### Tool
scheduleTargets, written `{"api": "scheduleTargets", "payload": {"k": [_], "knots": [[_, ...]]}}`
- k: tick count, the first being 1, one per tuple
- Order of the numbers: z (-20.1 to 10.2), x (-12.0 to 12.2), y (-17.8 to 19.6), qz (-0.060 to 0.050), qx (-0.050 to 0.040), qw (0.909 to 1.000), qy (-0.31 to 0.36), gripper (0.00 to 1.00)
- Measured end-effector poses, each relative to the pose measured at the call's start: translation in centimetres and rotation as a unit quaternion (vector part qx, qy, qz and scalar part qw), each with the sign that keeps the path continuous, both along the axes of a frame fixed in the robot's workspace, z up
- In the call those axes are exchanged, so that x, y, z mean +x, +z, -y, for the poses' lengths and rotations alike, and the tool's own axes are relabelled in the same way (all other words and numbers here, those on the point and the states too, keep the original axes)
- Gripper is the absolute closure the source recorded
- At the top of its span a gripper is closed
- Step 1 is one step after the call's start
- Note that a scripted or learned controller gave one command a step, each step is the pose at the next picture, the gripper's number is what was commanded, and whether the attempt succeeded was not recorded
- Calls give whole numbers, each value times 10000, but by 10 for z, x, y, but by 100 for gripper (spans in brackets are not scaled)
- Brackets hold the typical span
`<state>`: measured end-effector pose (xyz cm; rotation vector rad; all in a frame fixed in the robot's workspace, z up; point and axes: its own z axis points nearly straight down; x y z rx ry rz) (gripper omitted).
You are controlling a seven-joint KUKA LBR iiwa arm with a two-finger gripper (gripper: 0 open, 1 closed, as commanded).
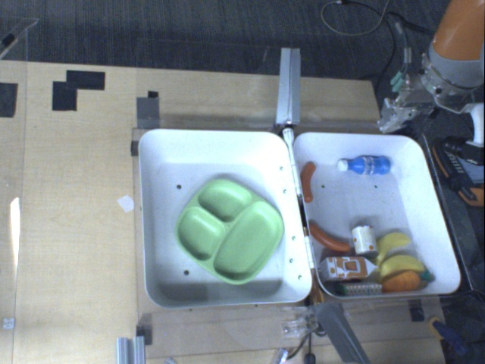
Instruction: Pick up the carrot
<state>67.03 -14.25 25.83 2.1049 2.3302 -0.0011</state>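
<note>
The carrot [330, 238] is a long orange piece lying flat in the right bin [433, 196], near its left wall and toward the front. Its right end touches a small white can [364, 240]. My gripper [397, 115] hangs at the back of the right bin, over the far rim near the back right corner. It is well away from the carrot, with nothing seen in it. The orange band of the arm [462, 17] rises above it at the upper right.
The right bin also holds a blue bottle [366, 165], a reddish sausage [307, 182], a juice carton [350, 268], yellow fruit [397, 253] and an orange fruit [402, 280]. A green divided plate [231, 230] lies in the left bin [159, 203]. A metal post [288, 89] stands between the bins.
</note>
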Motion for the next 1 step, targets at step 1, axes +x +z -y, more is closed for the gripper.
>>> {"api": "scheduleTargets", "payload": {"k": [1], "knots": [[-51, -1, -11, -10, 8, 9971, 759, 100]]}}
